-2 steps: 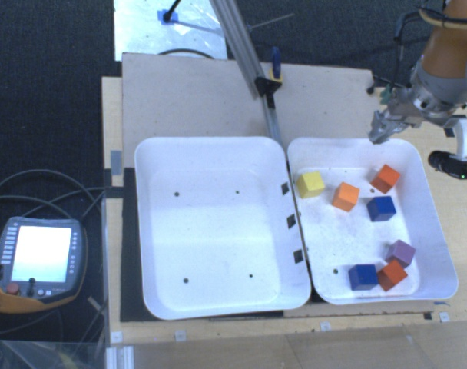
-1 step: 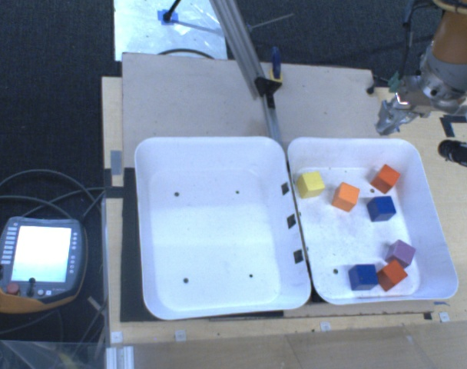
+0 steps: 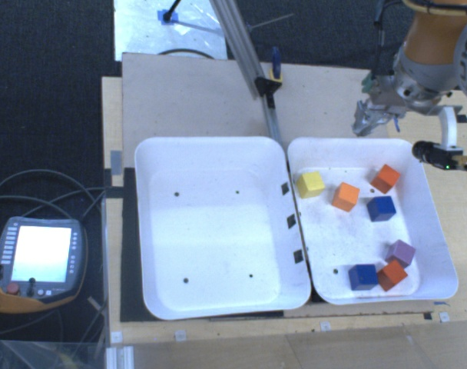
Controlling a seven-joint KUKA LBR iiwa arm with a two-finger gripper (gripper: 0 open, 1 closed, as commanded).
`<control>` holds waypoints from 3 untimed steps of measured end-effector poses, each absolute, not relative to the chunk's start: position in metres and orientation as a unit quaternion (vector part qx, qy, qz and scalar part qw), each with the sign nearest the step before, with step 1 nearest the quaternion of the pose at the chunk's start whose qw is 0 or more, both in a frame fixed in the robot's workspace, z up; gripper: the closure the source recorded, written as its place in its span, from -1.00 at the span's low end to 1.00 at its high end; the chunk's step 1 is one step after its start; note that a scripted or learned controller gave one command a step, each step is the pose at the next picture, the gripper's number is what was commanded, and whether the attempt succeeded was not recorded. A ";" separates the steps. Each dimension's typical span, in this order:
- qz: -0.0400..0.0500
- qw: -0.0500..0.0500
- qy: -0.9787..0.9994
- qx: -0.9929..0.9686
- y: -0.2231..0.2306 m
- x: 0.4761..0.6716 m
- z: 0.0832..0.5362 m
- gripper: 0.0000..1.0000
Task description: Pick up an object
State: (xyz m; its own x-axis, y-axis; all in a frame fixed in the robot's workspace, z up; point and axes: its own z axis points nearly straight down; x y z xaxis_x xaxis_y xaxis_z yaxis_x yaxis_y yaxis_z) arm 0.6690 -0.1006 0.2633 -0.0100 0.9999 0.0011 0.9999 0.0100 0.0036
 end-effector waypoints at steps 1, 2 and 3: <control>0.001 -0.001 0.710 0.704 -0.051 0.647 0.249 1.00; 0.001 -0.001 0.711 0.704 -0.003 0.627 0.251 1.00; 0.001 -0.001 0.711 0.703 0.050 0.611 0.251 1.00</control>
